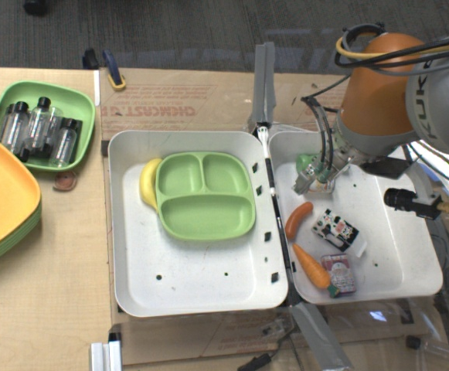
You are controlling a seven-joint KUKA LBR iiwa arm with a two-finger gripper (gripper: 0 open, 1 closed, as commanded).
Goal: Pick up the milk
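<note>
The milk (337, 231), a small cow-patterned black-and-white carton, lies flat and slanted in the right bin

Green divided tray (205, 195), orange carrot (311, 266), black-and-white cow-patterned milk carton (337, 230), white bins (124, 207)

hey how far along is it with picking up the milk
Nothing looks done: the small black-and-white cow-patterned milk carton lies flat in the right white bin. In hand: the gripper hangs above the bin's upper left, apart from the carton. Left: reaching the carton, grasping, lifting.
</note>
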